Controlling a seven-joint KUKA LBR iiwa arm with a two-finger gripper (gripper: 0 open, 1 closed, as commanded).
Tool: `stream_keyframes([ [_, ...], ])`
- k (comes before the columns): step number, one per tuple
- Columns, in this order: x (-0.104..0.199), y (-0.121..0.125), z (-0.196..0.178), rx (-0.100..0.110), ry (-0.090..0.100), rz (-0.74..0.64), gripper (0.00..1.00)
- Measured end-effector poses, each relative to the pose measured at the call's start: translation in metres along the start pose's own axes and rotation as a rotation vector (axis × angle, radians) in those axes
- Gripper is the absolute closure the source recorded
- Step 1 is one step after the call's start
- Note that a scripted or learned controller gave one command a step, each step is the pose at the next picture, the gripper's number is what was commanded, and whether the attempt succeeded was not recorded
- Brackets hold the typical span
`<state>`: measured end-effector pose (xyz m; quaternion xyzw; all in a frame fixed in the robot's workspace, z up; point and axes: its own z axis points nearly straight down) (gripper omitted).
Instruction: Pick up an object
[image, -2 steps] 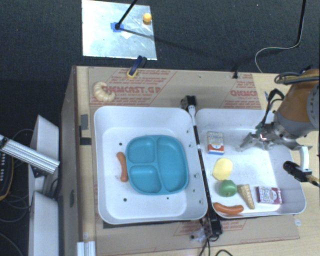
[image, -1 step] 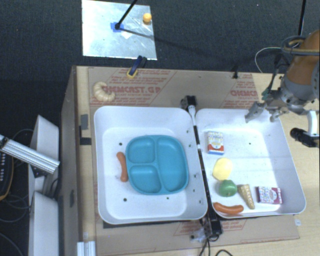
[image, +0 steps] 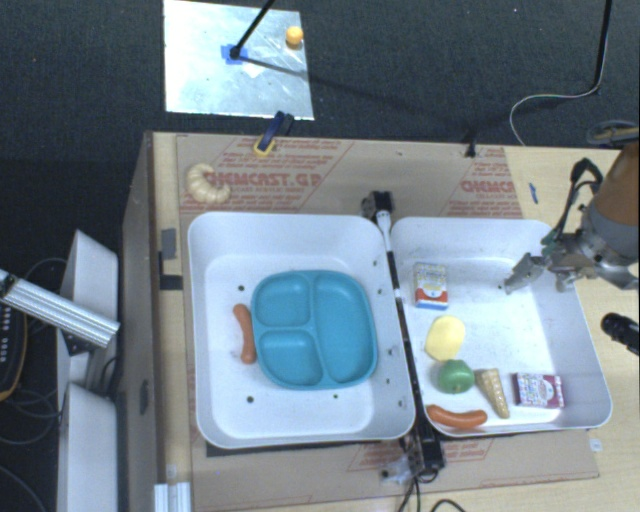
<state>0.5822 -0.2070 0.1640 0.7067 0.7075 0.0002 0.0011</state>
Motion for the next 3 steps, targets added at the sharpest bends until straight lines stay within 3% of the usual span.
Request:
stream_keyframes([
  [1,0.001,0.087,-0.001,-0.002,0.000,-0.003,0.00],
  [2,0.014,0.003,0.006,0.000,0.001,0.000,0.00],
  [3,0.048,-0.079,-0.023,0.000,0.001,0.000,0.00],
])
